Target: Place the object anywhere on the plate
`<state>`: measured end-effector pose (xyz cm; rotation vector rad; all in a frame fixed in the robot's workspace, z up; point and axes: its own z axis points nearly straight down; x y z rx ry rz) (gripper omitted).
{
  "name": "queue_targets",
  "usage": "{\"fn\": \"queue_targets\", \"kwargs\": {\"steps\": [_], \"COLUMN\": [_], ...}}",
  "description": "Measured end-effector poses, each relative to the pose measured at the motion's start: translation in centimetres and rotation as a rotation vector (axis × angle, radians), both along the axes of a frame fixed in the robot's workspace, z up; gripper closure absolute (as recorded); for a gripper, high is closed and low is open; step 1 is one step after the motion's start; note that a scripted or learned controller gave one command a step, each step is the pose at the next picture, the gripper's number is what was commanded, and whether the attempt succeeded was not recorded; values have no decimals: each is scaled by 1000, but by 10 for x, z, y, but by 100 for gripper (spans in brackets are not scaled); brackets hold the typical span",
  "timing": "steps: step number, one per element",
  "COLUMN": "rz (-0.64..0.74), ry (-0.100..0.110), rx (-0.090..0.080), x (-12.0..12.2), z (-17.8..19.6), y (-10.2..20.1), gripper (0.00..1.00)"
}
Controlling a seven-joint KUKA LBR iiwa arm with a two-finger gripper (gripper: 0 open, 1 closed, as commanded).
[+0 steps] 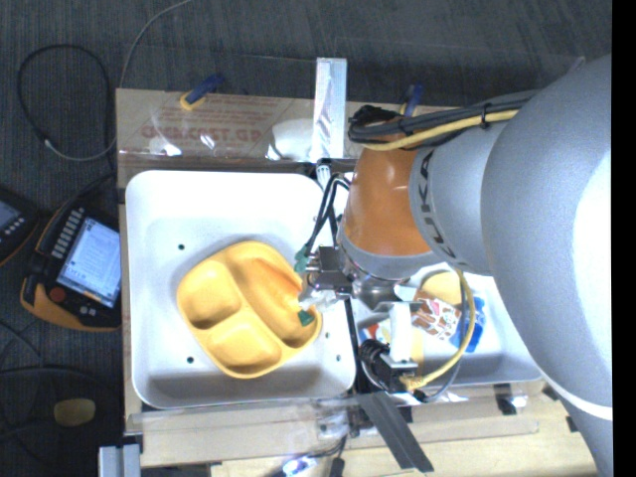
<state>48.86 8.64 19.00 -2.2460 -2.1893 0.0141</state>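
A yellow plate [243,306] with three compartments lies in the left white bin [159,217], toward its right half. My gripper [310,294] hangs over the plate's right rim, close to the wall between the two bins. A small green piece [306,317] shows just below the gripper at the plate's edge; I cannot tell whether it is held or lying there. The grey arm with its orange band [388,207] covers much of the right bin.
In the right bin [497,361], partly under the arm, lie a red-and-white packet [434,316], a yellow item [442,286] and something blue [475,326]. Cables loop near the wrist [383,361]. A cardboard sheet [209,122] lies behind the bins.
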Motion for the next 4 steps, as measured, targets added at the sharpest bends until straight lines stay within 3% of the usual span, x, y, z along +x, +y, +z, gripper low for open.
{"fn": "queue_targets", "kwargs": {"steps": [1, 2, 3, 4], "rz": [187, 212, 279, 205], "ry": [-7, -9, -7, -8], "rx": [0, -1, 0, -1], "x": [65, 91, 100, 180], "z": [27, 190, 144, 125], "y": [54, 23, 120, 53], "gripper": [100, 100, 100, 100]}}
